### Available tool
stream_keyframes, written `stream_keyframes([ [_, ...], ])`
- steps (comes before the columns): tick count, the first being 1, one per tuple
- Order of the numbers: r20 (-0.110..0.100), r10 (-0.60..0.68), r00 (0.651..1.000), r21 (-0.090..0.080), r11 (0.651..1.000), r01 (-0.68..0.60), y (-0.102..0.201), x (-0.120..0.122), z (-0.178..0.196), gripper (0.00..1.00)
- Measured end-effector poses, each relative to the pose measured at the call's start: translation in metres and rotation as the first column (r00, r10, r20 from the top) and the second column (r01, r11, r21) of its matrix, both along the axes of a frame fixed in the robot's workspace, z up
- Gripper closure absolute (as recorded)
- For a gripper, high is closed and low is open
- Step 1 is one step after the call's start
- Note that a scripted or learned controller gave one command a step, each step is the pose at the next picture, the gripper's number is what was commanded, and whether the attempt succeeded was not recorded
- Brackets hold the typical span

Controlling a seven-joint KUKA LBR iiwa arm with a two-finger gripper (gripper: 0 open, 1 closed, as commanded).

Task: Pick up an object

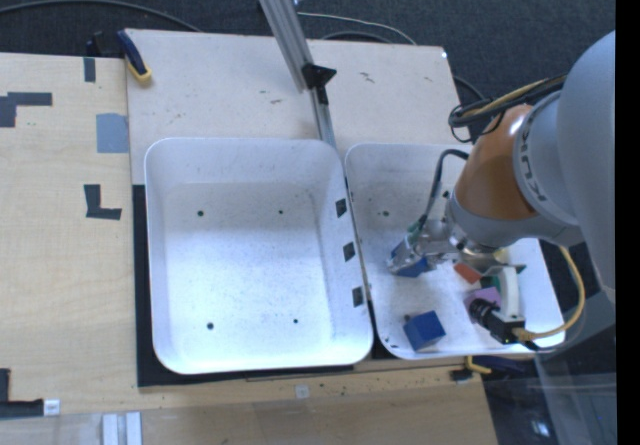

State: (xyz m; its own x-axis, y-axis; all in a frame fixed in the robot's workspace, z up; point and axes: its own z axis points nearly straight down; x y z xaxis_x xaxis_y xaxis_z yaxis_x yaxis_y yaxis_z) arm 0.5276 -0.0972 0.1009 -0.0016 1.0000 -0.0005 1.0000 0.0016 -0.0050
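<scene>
Camera view, arm [500,183] lowered into right bin [390,193], jaws set just over a small bluish item [404,266] as if for grasping, apart or together beyond telling; blue block [425,330] left nearby, untouched.

Blue cube [424,329] is seen lying flat near the lower rim of the right bin [400,173]. Small blue-grey object [406,263] is seen mid-bin. Red piece [467,273] and magenta piece [490,286] are seen close together, further right.
</scene>
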Motion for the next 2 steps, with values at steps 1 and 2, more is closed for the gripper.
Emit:
stream_keyframes([
  [1,0.012,0.01,1.0,0.004,1.0,-0.01,0.096,0.038,0.095,1.0],
  [2,0.007,0.0,1.0,0.001,1.0,0.0,0.094,0.029,0.137,1.0],
])
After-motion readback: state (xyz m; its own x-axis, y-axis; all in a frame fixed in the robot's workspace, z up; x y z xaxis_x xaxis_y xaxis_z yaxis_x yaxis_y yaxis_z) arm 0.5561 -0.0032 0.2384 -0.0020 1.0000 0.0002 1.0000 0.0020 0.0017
